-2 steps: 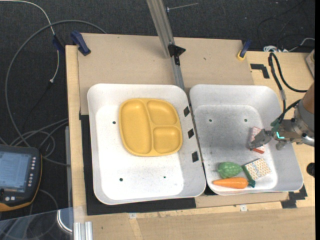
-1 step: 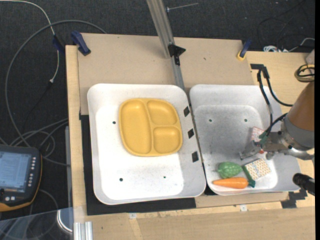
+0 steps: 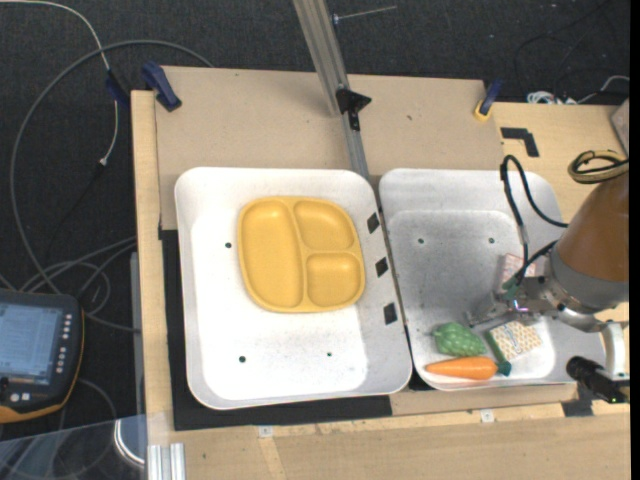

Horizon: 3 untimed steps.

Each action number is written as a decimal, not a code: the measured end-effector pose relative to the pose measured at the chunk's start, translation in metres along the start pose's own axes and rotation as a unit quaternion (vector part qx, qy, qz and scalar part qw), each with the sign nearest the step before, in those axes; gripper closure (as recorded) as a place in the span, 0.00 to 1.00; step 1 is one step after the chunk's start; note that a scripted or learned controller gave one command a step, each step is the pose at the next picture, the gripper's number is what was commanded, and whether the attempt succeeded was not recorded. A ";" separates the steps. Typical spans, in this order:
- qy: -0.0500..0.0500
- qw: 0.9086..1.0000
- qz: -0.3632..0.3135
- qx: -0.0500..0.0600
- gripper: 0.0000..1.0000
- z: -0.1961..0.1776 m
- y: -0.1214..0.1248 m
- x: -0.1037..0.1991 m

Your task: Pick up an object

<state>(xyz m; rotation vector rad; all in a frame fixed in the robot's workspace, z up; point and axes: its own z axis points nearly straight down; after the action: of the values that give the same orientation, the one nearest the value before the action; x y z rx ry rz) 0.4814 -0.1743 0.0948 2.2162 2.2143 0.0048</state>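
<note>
The right bin [image 3: 440,248] holds three things near its front edge. An orange carrot [image 3: 460,369] lies along the front rim. A green knobbly toy [image 3: 458,340] sits just behind it. A small packet [image 3: 518,340] with a white and orange pattern lies to their right. My gripper [image 3: 503,311] hangs low over the bin's front right part, just behind the packet and to the right of the green toy. Nothing visibly sits in it. The grey arm with its orange band [image 3: 605,238] comes in from the right.
A yellow three-compartment plate [image 3: 300,253] lies in the left bin [image 3: 205,298]. A black cable [image 3: 518,203] loops over the right bin's back right. A slanted metal post [image 3: 325,38] rises behind the bins. A teach pendant [image 3: 35,348] sits off the bench at left.
</note>
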 end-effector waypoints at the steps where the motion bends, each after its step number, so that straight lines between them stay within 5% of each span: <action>1: -0.001 1.000 0.000 -0.003 1.00 -0.013 0.002 0.000; 3: 0.001 1.000 -0.001 0.001 1.00 -0.120 0.001 0.002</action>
<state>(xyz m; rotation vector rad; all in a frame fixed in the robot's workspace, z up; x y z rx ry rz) 0.4811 -0.1722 0.2153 2.2153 2.2192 0.0047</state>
